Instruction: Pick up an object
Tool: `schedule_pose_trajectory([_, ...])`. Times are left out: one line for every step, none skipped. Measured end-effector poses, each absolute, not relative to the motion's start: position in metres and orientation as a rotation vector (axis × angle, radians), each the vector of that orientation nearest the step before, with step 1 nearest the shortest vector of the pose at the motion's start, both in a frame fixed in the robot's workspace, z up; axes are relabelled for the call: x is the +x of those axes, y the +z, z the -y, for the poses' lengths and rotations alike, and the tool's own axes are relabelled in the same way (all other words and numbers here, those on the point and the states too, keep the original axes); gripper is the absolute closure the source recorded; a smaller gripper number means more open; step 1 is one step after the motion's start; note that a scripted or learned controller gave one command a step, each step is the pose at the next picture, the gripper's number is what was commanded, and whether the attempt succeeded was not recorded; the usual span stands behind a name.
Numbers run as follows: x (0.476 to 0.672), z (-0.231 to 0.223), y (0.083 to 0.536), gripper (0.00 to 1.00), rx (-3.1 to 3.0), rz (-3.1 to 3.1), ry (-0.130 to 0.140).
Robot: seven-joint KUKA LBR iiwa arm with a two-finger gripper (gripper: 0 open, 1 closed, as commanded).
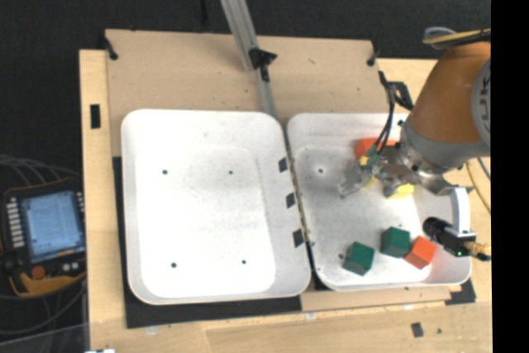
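Note:
The right bin (326, 145) holds the objects. Two green blocks lie near its front: one (359, 258) towards the middle, the other (395, 241) to its right. An orange-red block (421, 252) rests beside that second green block. Another orange object (364, 148) sits further back, partly covered by the arm. A yellow piece (402, 190) peeks out under the wrist. My gripper (357, 180) hangs low over the bin's middle, left of the yellow piece and just in front of the orange object. Its grey fingers point left.
The left bin (202, 202) lies beside the right one, a row of black clips (291, 198) between them. A slanted metal pole (235, 8) rises behind the bins. A handheld control pendant (45, 231) sits off the bench at the far left.

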State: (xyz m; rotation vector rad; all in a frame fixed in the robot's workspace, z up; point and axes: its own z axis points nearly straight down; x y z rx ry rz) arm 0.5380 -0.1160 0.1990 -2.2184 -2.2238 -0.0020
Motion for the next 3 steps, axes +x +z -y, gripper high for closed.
schedule_pose_trajectory([0.538, 0.116, 0.199, 0.00, -2.223, 2.221, -0.003])
schedule_pose_trajectory([0.543, 0.117, 0.156, 0.00, -2.223, 2.218, 0.005])
schedule_pose_trajectory([0.541, 0.119, 0.103, 0.00, -2.222, 2.218, 0.007])
